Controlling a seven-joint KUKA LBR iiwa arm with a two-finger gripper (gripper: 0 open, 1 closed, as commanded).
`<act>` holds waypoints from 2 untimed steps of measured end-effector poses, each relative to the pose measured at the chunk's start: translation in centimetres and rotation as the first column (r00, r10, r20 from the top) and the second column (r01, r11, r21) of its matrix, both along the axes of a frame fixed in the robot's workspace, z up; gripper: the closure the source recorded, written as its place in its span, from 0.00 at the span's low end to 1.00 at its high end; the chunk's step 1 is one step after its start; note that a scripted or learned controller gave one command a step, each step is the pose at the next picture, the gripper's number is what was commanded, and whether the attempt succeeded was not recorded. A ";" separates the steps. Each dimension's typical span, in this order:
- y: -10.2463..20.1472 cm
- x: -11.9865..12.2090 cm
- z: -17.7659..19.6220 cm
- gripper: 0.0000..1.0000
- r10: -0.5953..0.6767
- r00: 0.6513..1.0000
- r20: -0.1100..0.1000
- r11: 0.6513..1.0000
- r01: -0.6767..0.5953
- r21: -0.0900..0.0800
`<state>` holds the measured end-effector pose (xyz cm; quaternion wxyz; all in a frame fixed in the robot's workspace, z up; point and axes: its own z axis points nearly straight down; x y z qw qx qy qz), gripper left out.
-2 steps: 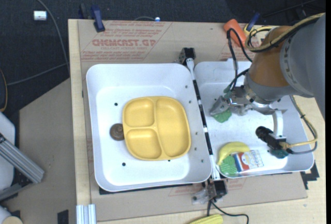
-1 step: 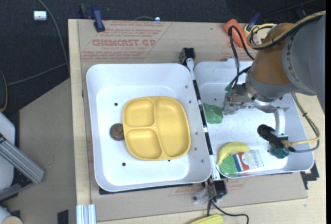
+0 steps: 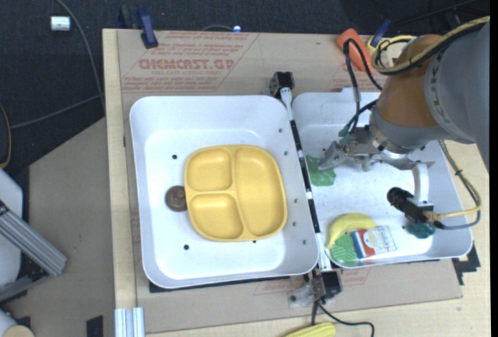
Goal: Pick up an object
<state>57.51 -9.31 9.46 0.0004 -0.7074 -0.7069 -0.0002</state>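
status: grey metal claw [image 3: 336, 155] low in the right shallow white plastic bin [image 3: 405, 250], beside the flat green plastic piece [image 3: 320, 174]; finger state cannot be told, nothing visibly lifted; pick apparently not yet done.

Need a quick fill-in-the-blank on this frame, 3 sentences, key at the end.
1. The yellow divided plate lies in the ____ bin.
2. The plate has ____ compartments.
3. The gripper sits over a small ____ object in the right bin, near the wall between the bins.

Missing words: left; three; green
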 end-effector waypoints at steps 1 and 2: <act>0.0 0.2 -0.9 0.00 0.000 1.000 0.000 1.000 0.000 0.000; -0.4 2.3 -0.9 0.00 0.001 1.000 0.003 1.000 -0.001 -0.002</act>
